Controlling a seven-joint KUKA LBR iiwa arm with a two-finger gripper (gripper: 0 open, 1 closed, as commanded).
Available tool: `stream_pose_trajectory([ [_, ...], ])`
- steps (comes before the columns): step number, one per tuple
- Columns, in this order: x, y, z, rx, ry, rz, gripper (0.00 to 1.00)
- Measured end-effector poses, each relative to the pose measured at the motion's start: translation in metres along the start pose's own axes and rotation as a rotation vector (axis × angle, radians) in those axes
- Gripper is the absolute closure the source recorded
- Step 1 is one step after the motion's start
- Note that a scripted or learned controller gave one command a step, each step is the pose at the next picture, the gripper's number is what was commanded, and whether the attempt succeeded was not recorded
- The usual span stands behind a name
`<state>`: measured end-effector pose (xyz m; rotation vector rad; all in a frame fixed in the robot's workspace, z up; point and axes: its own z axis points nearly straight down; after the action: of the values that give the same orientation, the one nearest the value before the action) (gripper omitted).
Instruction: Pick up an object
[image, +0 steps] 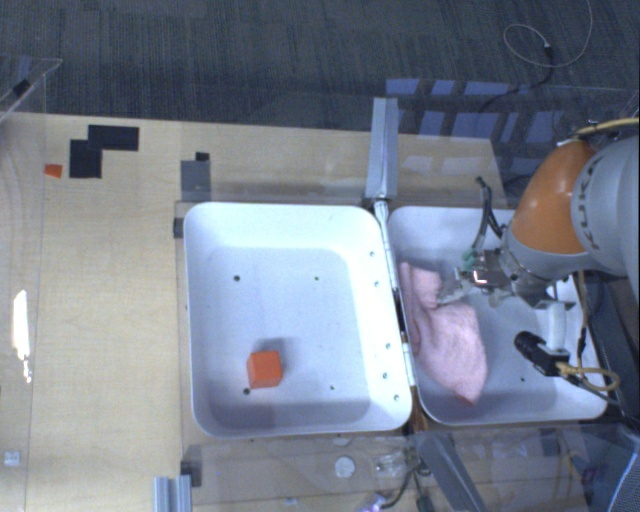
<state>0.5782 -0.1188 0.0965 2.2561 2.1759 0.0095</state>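
one orange block (265, 369), one pink cloth (447, 340)

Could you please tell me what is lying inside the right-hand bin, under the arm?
A crumpled pink cloth lies along the left side of the right bin, with the gripper by its upper end. The arm covers the bin's right part, so anything there is hidden.

My view is evenly and brightly lit from above. The two shallow white plastic bins (215, 300) nearly bleach out, a glare streak marks the pale wooden bench (100, 300), shadows stay soft, and detail is slightly grainy.
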Motion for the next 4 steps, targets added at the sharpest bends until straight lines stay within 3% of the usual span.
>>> stream_pose_trajectory([
  [1, -0.007, -0.038, 0.006, -0.008, -0.001, -0.076, 0.00],
  [2, 0.007, 0.005, -0.038, 0.001, 0.001, -0.158, 0.00],
  [3, -0.002, -0.035, 0.005, -0.009, -0.002, -0.325, 0.00],
  [4, 0.026, 0.009, 0.006, -0.007, -0.001, -0.203, 0.00],
])
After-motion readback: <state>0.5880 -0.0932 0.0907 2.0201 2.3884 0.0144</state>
